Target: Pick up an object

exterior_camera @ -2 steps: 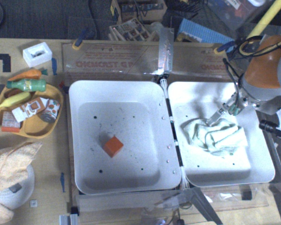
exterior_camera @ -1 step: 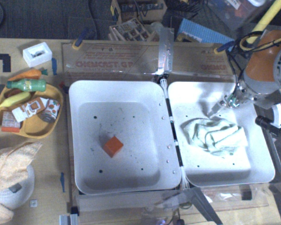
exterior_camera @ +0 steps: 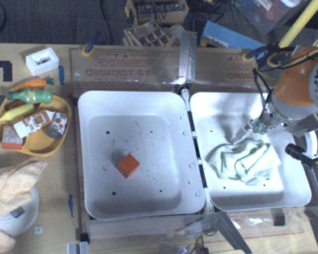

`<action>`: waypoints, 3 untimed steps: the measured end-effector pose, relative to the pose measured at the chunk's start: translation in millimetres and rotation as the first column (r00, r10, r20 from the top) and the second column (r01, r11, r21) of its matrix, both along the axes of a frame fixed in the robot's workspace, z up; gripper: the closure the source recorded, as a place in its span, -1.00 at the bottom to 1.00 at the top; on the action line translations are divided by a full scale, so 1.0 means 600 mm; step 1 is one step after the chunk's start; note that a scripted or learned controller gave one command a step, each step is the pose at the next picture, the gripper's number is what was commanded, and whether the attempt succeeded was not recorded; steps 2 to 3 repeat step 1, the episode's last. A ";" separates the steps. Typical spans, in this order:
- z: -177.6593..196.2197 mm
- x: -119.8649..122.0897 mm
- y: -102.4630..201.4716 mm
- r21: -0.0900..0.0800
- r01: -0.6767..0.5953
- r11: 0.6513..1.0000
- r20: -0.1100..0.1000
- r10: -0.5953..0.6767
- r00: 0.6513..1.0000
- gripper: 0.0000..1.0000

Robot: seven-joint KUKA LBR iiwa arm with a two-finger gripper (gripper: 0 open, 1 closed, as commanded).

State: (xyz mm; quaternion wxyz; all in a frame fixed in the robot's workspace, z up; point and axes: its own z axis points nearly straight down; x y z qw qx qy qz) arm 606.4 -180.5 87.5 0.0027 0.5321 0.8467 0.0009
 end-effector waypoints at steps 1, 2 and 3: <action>0.028 -0.009 -0.045 0.000 0.220 0.976 0.000 -0.220 0.976 -1.00; 0.028 -0.009 -0.045 0.000 0.220 0.976 0.000 -0.220 0.976 -1.00; 0.028 -0.009 -0.045 0.000 0.220 0.976 0.000 -0.220 0.976 -1.00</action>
